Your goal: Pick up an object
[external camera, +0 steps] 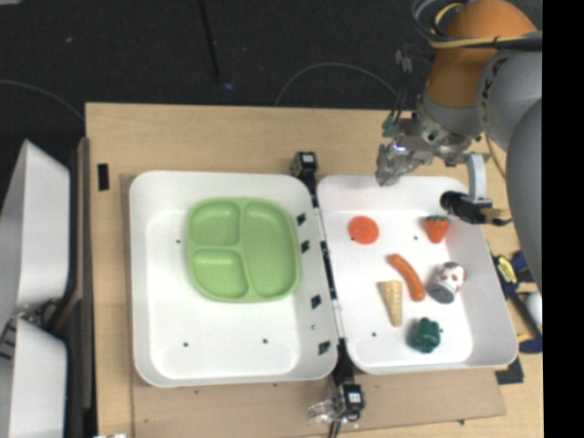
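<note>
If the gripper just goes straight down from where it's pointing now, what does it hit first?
Most likely bare bin floor. The gripper points down over the back edge of the right bin, with no item under it. The nearest object, the round orange piece, lies nearer the camera. Depth is hard to judge, so it might catch the rim instead.

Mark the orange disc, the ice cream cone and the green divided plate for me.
orange disc (364, 230), camera view, its centre.
ice cream cone (392, 300), camera view, mid-length of the cone.
green divided plate (243, 249), camera view, where its dividers meet.

Pale wooden bench (210, 135), dark floor (182, 35), black cables (205, 26)
</note>
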Controlling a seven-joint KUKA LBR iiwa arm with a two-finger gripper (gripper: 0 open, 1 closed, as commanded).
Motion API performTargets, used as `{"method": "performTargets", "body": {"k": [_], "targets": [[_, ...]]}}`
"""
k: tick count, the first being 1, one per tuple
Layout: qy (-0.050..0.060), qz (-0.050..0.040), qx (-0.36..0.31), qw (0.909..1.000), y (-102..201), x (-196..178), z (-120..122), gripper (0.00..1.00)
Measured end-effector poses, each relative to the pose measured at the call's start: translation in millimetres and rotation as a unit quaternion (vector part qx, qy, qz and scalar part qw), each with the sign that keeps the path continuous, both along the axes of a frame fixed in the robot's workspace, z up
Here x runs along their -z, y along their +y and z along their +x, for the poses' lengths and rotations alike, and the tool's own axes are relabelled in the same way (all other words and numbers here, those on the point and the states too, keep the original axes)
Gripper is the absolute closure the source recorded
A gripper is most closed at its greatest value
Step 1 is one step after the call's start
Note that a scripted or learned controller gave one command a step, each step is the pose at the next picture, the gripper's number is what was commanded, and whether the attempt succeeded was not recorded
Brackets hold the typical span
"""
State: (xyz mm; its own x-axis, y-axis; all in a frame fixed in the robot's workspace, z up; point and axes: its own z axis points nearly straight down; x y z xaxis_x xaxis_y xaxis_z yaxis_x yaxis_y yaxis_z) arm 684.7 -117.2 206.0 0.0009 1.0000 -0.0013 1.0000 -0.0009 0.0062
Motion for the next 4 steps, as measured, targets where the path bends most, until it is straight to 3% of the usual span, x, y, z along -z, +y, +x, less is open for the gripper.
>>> {"method": "performTargets", "body": {"k": [1,2,4], "targets": [[-0.001,-0.0002,-0.001,1.0,-1,-55,2,1.0],[0.003,0.0008,-0.003,1.0,49,-56,-11,1.0],[0.003,0.0012,-0.004,1.0,158,-45,-65,1.0]]}}
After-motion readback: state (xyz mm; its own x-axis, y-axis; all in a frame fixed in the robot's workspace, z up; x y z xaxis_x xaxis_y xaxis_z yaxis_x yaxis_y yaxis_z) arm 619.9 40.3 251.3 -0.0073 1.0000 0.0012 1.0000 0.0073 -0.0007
